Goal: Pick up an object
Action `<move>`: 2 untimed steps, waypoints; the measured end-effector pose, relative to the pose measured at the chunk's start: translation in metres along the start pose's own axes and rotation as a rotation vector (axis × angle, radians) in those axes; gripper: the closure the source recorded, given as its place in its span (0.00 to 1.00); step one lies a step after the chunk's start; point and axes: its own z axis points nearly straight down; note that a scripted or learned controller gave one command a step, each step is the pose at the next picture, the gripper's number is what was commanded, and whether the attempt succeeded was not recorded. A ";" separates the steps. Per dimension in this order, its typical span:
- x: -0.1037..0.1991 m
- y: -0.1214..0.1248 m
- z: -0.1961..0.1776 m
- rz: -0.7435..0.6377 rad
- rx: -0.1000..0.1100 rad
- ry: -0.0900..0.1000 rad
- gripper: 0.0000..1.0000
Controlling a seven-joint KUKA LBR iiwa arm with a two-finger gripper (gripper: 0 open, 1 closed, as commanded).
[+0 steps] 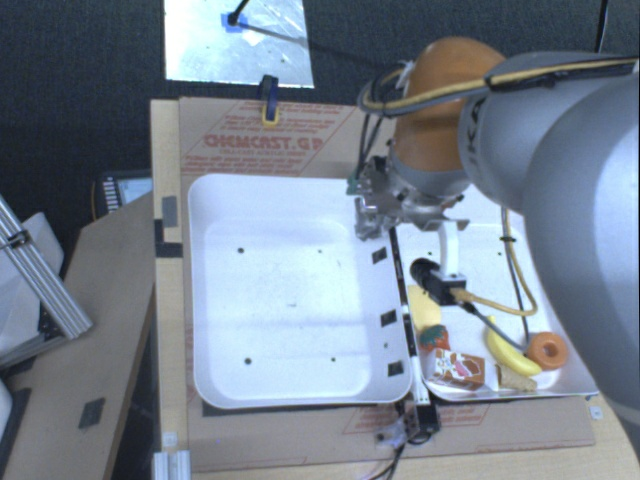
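Note:
My gripper (370, 216) hangs over the back part of the divider between the two bins, under the orange wrist band. In the right bin's (500, 243) front end lie a yellow banana (506, 354), an orange ring (547, 350), a pale yellow piece (427, 310), a small red and green item (435, 337) and a red and white packet (457, 369). All of these lie well in front of the gripper, apart from it. The big grey arm hides most of the right bin's right side.
The left white bin (205, 268) sits beside the right one, joined along a divider with black clips (390, 318). Both rest on a cardboard sheet (265, 140). A silver panel (238, 28) lies at the back, and a metal rail (40, 278) stands at far left.

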 end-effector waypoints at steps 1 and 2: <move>0.046 0.038 0.100 -0.001 0.003 0.000 1.00; 0.043 0.038 0.085 0.002 0.001 0.000 1.00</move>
